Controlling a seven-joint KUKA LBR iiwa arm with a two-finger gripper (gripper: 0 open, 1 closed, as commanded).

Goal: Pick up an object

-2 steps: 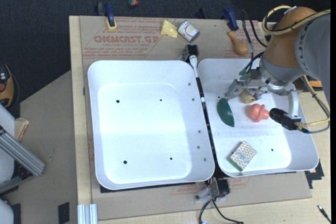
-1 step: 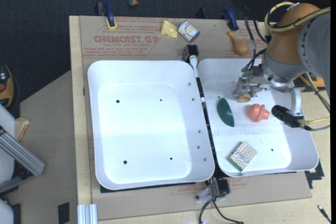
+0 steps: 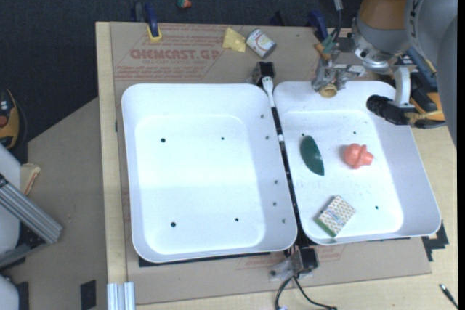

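small patterned box (image 3: 336,215), slightly tilted

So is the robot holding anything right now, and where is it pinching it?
Nothing is held. The gripper hangs over the far rim of the right bin, away from the green leaf, pink toy and small box.

Red print on brown board (image 3: 182,54) behind the bins reads "CHEMCAST G P", last letters unclear, maybe cut off. Small box (image 3: 336,215) has a pattern, nothing legible.
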